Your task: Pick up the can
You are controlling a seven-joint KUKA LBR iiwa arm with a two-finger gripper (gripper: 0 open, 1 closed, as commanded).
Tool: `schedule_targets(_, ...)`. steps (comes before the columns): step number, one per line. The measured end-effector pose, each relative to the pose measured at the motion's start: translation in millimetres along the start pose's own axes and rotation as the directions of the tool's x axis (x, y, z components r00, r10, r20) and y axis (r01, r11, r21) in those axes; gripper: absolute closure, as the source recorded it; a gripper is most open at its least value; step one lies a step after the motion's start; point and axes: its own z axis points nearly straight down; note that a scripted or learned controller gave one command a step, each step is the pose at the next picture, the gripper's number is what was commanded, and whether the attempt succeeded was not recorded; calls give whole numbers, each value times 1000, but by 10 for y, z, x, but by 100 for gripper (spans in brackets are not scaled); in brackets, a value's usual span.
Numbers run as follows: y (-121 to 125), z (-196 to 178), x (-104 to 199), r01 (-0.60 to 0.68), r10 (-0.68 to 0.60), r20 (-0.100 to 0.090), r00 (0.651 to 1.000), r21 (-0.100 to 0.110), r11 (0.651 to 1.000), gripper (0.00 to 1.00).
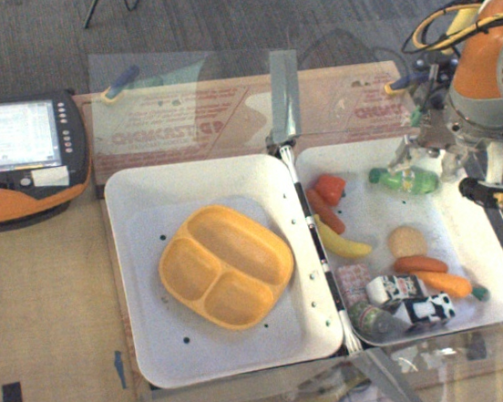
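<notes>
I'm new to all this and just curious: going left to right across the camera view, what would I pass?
Control tablet → orange tray → red pepper → banana → green bottle → carrot → gripper.

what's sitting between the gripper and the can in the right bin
In the camera view, the gripper hovers by the green bottle at the bin's far side; the can lies at the near edge. Between them sit the round cookie and the banana's tip.
</notes>
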Motion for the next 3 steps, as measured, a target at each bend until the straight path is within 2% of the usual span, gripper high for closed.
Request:
schedule_targets(1,-210,440,569,70,-70,0,998,4,998,0)
schedule_targets(2,-200,337,588,74,-74,1,997,3,997,100)
schedule_targets(3,-881,416,-226,380,-380,3,925,-5,925,100)
